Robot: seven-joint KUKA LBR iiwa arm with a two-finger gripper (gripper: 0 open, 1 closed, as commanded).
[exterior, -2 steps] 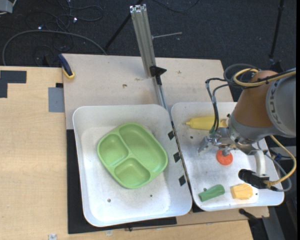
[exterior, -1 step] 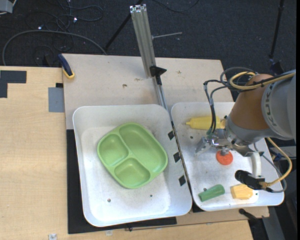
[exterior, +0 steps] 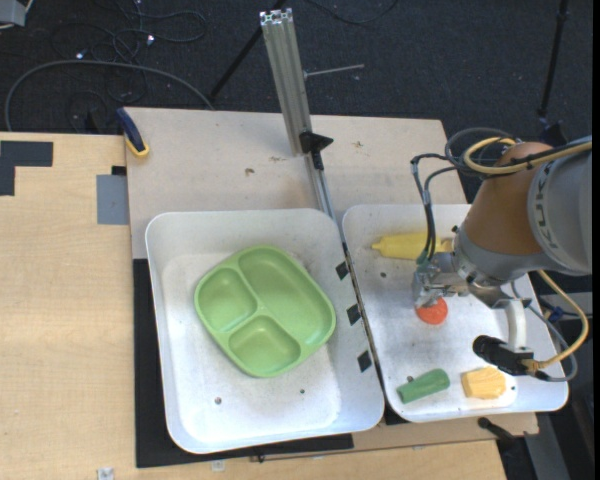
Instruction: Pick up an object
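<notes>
1. Over at the bin on the view's right (exterior: 395, 343), the claw (exterior: 435, 288) sits right on top of a little orange-red ball (exterior: 434, 314), with the arm (exterior: 510, 218) reaching in from that side. From this angle I honestly can't tell if the claw is spread or pressed together, or whether it has the ball at all. The ball looks like it's resting on the bin floor, roughly mid-bin.

2. If the ball is the target, my guess is the trick is staying centred on it. Round things squirt out sideways if the squeeze lands off the middle, so come straight down, close slow, then lift straight up without dragging.

3. Plenty of room around it, I'd say. A yellow banana-ish piece (exterior: 398, 246) lies near the bin's far edge, close to the claw but apart from the ball.

4. Same bin, near edge: a green block (exterior: 423, 385) and a yellow block (exterior: 483, 383), near each other but not touching, and well clear of the ball.

5. The other bin (exterior: 180, 398) just has a green divided plate (exterior: 265, 310) lying flat, its compartments bare as far as I can see.

6. Both bins sit side by side on the counter (exterior: 210, 158).
</notes>
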